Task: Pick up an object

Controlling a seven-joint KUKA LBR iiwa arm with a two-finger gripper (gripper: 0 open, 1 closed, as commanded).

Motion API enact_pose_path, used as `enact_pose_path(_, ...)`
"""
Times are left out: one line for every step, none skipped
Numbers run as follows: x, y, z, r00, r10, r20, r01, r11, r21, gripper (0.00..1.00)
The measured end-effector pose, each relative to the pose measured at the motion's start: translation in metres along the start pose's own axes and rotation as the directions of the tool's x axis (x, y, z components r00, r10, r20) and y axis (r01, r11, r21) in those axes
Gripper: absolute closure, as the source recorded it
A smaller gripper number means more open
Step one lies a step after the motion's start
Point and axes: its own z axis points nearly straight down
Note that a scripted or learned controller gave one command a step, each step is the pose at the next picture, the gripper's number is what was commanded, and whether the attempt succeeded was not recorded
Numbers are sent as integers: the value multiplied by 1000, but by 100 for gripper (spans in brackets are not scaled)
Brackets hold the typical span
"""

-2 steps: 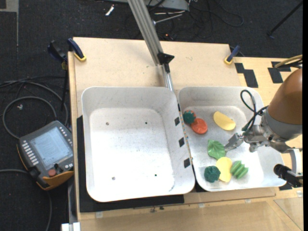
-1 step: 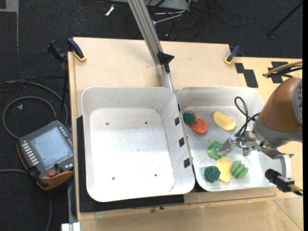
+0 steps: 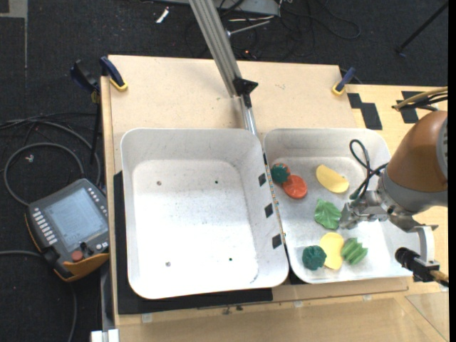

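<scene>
While the arm reached in from the right, its gripper (image 3: pixel 354 214) sat low inside the right bin (image 3: pixel 377 142), just beside the light green leafy piece (image 3: pixel 327 214) and apparently touching its right edge. Whether the fingers were wide, narrow or closed on anything I could not tell, since the wrist and the orange band (image 3: pixel 420 159) hid most of them from above. Taking that leafy piece as the landmark, the likely targets clustered around it: a yellow piece (image 3: pixel 332 179) lay up and to its right, an orange-red piece (image 3: pixel 295 187) with a dark green one (image 3: pixel 279 171) against it lay up and to its left, and below it sat a dark green lump (image 3: pixel 313 256), a yellow lump (image 3: pixel 332 250) and a striped green piece (image 3: pixel 354 251) packed close together. Such crowding probably explained the approach from the open right side. The left bin (image 3: pixel 142 148) lay well to the left of the landmark.
</scene>
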Motion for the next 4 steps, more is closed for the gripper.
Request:
enact_pose_path(1, 4, -63, 1000, -4, 1, 4, 1000, 2, 100)
enact_pose_path(7, 12, -111, 1000, -6, 1, 6, 1000, 3, 100)
enact_pose_path(9, 7, -156, 1000, -6, 1, 6, 1000, 2, 100)
enact_pose_path(9, 9, -194, 1000, -5, 1, 5, 1000, 3, 100)
